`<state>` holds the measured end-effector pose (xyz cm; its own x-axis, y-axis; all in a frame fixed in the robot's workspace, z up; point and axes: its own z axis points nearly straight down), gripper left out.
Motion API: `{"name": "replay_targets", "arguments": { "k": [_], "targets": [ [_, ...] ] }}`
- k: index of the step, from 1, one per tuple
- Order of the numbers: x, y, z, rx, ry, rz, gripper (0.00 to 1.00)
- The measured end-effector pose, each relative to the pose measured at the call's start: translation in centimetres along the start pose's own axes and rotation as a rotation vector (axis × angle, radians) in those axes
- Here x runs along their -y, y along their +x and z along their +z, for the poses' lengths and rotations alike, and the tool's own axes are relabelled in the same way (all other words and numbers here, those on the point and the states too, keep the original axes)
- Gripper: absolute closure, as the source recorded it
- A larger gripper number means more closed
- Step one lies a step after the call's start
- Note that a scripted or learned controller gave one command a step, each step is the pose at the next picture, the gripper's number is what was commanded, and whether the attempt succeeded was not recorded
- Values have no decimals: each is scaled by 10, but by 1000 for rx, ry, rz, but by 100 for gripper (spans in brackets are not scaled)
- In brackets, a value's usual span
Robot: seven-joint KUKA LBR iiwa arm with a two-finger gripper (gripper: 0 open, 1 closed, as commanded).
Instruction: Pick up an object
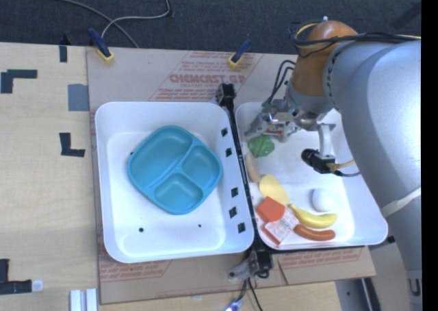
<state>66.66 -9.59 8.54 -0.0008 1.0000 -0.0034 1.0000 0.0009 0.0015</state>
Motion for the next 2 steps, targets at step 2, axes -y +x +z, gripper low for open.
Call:
{"name": "replay_targets", "arguments": {
  "k": [2],
  "targets": [
    [101, 20, -100, -4, 1, 0, 100]
  ]
}}
